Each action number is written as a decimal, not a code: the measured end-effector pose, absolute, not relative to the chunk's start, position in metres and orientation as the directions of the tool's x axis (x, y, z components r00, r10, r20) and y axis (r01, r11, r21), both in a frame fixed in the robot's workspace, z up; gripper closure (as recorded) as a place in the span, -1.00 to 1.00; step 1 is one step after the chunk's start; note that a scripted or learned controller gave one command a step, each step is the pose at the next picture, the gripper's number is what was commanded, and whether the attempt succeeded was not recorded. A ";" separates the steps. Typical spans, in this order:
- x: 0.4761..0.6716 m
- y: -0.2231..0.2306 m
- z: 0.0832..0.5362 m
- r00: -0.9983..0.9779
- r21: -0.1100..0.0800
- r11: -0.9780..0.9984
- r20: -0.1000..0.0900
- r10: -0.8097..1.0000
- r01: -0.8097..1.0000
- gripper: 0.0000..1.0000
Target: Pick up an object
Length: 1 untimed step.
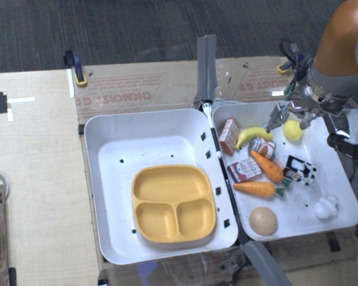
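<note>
Gripper (284,116) hanging over far edge of right bin (340,175), fingers spread apart, nothing between them. Just beside it, lemon (293,130) and banana (250,135); nearer, two carrots (262,177), brown egg (263,220). Yellow tray (174,203) in left bin (106,195).

Right bin (340,175) contents: a banana (250,135) and a lemon (293,130) are seen at the far end; two carrots (267,166) (255,189) lie crossed mid-bin beside a red carton (229,135); a tan egg (263,220) sits near the front wall; a white ball (325,207) rests front-right.
</note>
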<state>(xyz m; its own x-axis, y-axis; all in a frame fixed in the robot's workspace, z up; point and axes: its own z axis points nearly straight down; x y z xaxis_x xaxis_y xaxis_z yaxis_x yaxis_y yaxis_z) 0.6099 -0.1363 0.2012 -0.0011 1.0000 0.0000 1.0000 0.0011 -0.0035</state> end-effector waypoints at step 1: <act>0.593 -0.111 0.096 -0.161 0.006 0.161 -0.002 0.987 0.987 -1.00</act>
<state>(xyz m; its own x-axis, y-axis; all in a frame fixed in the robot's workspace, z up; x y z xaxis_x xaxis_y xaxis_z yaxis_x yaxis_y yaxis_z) 0.5934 -0.1111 0.0962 -0.1606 0.9870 -0.0016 0.9870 0.1606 0.0064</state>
